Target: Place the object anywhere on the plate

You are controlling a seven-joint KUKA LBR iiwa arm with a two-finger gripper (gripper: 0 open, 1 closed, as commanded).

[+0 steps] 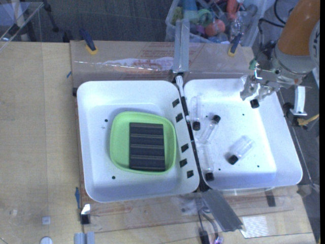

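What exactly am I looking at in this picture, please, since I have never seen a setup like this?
One fixed camera looks down at a slant on a bench with two shallow white bins. The grey and orange machine at the right is a robot arm; its gripper hangs over the right bin. That bin holds several small clear vials with black caps. The left bin holds a green plate with a dark ribbed block lying on it. I see nothing between the gripper's fingers.

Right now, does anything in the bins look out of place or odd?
The green plate in the left bin already bears a dark ribbed block. In the right bin, clear vials lie tipped over and scattered. Nothing looks spilled or broken.
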